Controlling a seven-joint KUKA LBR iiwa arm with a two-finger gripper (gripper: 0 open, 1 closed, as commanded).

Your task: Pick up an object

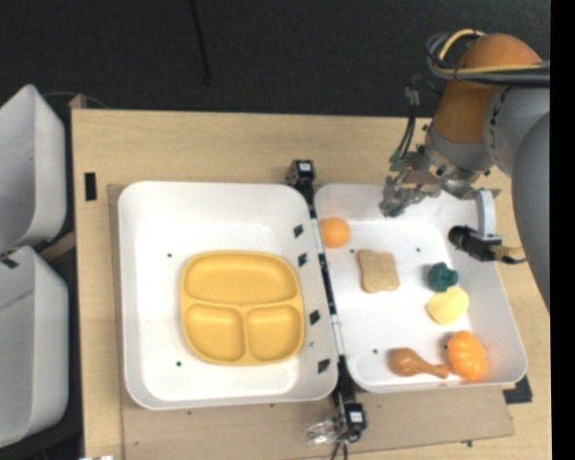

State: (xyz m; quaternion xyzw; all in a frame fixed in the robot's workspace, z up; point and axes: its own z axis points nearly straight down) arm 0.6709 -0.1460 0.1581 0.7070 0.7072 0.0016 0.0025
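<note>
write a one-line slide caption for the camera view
Gripper hovers over the right bin of toy foods; yellow divided tray sits in the left bin.

We see the arm (503, 103) above the right bin (498, 300) as rounded grey casing with an orange band. Thin cables, one yellowish, loop over its top, and its wrist narrows to a small grey metal gripper (402, 195).

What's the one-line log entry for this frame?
arm: over right bin far edge | gripper: nothing seen held | right bin: six toy foods | left bin: yellow tray
</note>
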